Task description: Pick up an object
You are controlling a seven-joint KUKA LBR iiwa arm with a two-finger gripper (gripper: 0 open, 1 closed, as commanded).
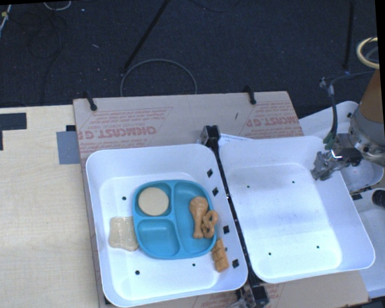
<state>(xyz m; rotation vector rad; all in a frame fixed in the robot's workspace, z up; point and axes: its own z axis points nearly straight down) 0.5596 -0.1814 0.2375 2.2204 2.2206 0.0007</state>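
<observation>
Bench [31, 216] (cardboard-topped) with white bins [293, 255]

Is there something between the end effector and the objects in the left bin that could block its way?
Nothing tall stands between. The end effector is at the right bin's far right edge; only the low rims where the bins meet separate it from the blue tray and the food pieces.

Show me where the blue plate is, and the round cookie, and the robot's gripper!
blue plate [161, 244]: camera view, bare floor of its lower compartment.
round cookie [152, 201]: camera view, middle of its top face.
gripper [323, 165]: camera view, its tip at the right bin's edge.
</observation>
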